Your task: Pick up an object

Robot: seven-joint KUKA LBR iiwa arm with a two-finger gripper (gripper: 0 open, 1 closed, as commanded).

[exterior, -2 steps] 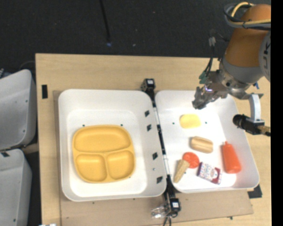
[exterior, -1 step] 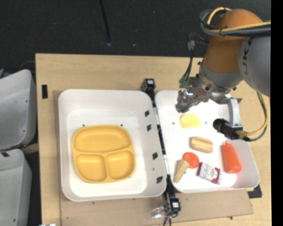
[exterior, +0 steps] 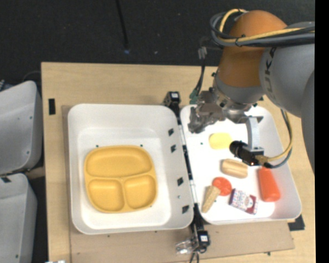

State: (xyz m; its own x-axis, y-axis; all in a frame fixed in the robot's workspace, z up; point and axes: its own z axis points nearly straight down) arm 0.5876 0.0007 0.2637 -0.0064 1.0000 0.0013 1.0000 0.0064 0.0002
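Note:
My gripper (exterior: pixel 199 120) hangs over the far left corner of the right bin (exterior: pixel 282 210), close to the wall between the two bins. A yellow rounded piece (exterior: pixel 220 141) lies just to its right and slightly nearer. Further toward the front lie a tan bun-like roll (exterior: pixel 234 169), a red-orange block (exterior: pixel 268 184), an ice cream cone with a red top (exterior: pixel 214 193) and a small pink packet (exterior: pixel 243 200). I see nothing held in the gripper.
The left bin (exterior: pixel 79 119) holds a yellow divided plate (exterior: pixel 120 177). The arm's orange band and grey body (exterior: pixel 247 43) cover the far right part of the right bin. The wooden bench (exterior: pixel 55 86) surrounds both bins.

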